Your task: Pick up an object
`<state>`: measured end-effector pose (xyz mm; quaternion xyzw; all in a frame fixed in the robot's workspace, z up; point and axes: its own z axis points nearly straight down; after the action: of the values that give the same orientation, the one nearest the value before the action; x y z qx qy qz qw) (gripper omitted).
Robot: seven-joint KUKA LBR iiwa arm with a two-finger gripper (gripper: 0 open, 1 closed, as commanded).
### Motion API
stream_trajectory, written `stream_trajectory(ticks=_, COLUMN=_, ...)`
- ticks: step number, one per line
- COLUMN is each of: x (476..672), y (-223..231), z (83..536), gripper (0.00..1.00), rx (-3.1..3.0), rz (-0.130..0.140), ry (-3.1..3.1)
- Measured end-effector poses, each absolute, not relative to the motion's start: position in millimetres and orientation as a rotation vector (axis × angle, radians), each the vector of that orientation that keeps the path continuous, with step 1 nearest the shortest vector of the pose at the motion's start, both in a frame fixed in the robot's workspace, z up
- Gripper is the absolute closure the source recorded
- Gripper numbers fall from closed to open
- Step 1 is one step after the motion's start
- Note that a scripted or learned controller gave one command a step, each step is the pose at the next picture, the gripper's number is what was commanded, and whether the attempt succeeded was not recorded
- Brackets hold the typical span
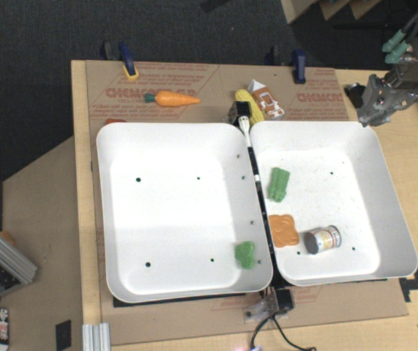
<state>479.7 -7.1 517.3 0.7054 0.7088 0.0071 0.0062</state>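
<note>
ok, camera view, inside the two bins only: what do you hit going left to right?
Small green piece in the left bin, then in the right bin: long green piece, orange piece, tin can.

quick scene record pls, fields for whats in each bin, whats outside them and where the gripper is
left bin: one green piece near its front right corner
right bin: green block, orange piece, small can on its side
behind the bins: toy carrot, yellow corn beside a small orange packet
gripper: beyond the right bin's back right corner, holding nothing visible
</note>
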Motion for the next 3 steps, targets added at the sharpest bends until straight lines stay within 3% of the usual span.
stream_trajectory(ticks=1, x=478.5, y=-123.1, z=536.9, gripper=1.0, rx=2.229, rz=0.002, ry=2.201)
stream_trajectory(ticks=2, x=480.8, y=-208.0, z=535.1, gripper=1.0, rx=2.226, rz=-0.002, ry=2.207)
stream_trajectory(ticks=3, x=481.9, y=-203.3, z=535.5, gripper=0.0, rx=2.218, rz=0.001, ry=2.218)
